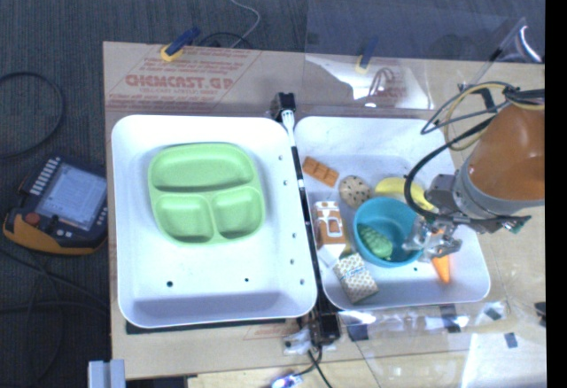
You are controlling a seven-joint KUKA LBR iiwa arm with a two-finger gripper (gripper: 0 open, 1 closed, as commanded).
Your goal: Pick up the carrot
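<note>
The carrot (pixel 441 268) is a small orange cone near the front right corner of the right bin (pixel 469 289). Its upper end runs under the gripper. The gripper (pixel 431 241) hangs over the right rim of a blue bowl (pixel 383 222), directly above and touching or nearly touching the carrot's top. The metal gripper body hides where the two meet. The grey arm with its orange band (pixel 505 156) reaches in from the right.
The blue bowl holds a green item (pixel 379 244). Around it lie a yellow piece (pixel 396 188), a speckled round cookie (pixel 354 190), an orange block (pixel 320 171), a small carton (pixel 330 222) and a checkered box (pixel 354 278). A green divided tray (pixel 208 191) sits in the left bin (pixel 133 289).
</note>
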